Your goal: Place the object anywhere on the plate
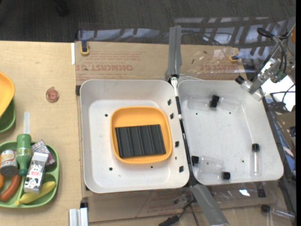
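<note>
In the camera view two white bins sit side by side on the bench, over flattened cardboard [113, 62]. The left bin [88, 126] holds a yellow-orange plate [140, 114] near its middle, and a dark grey ribbed block [141, 141] lies flat on the plate, inside its rim and nearer the plate's front edge. The right bin [269, 131] holds several clear tubes with black caps: one [214, 101] near the back edge, one [255, 157] upright along the right edge, and a pair [209, 164] by the front left corner. The gripper [254, 87] hangs over the right bin's back right corner, well apart from the plate and block; whether it is open or closed cannot be told, and nothing can be seen in it. At the bench's left edge sit a green tray [49, 192] of toy food and part of a yellow bowl [4, 94]
</note>
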Tool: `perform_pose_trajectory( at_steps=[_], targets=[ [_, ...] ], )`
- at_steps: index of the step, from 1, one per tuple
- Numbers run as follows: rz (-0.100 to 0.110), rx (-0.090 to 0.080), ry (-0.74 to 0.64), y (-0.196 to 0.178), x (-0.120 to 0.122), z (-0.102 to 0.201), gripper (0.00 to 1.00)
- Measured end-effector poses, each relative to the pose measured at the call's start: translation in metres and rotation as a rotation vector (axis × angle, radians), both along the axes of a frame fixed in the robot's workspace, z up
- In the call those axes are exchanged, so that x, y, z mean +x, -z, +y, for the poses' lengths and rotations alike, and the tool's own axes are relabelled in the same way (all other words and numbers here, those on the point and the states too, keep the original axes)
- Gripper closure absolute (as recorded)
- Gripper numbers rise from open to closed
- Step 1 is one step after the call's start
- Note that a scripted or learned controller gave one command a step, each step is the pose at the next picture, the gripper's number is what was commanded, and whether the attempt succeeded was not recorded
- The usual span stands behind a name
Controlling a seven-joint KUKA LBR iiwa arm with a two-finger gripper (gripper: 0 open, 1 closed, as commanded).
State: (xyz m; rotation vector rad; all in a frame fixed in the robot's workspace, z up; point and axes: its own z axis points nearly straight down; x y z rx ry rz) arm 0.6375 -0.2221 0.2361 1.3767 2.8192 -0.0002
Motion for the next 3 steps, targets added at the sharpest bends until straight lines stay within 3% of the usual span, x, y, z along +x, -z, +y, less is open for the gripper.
perform_pose_trajectory(
  at_steps=[1,2,3],
  targets=[
    [0.0,-0.001,-0.194,-0.038,0.017,0.0,1.0],
    [0.001,0.0,-0.147,-0.108,0.016,-0.001,1.0],
    [0.001,0.0,-0.147,-0.108,0.016,-0.001,0.0]
  ],
)
